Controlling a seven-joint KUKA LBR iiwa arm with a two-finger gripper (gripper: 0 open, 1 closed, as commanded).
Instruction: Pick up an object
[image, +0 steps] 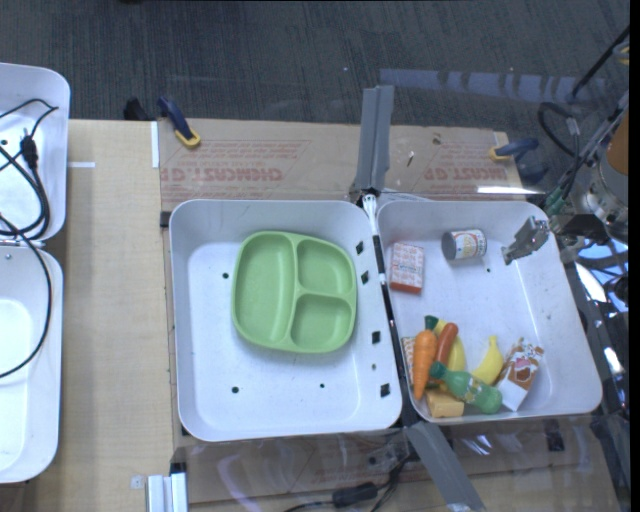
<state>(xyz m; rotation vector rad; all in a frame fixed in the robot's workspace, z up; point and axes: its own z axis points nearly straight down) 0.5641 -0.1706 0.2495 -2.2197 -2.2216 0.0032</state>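
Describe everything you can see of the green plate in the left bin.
The green divided plate is a pale green, rounded-square tray that looks like matte plastic. Raised ridges split it into three compartments: one long one on the camera view's left, two smaller ones on the right. All three hold nothing. It lies flat and right side up on the floor of the left bin, slightly rotated, a little above the bin's centre. Only the bin floor touches it; it stands clear of the walls.

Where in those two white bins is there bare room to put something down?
Left bin: a bare floor band runs all round the green plate. Right bin: its middle is bare, between the can and red box above and the toy-food pile crowding the near edge.
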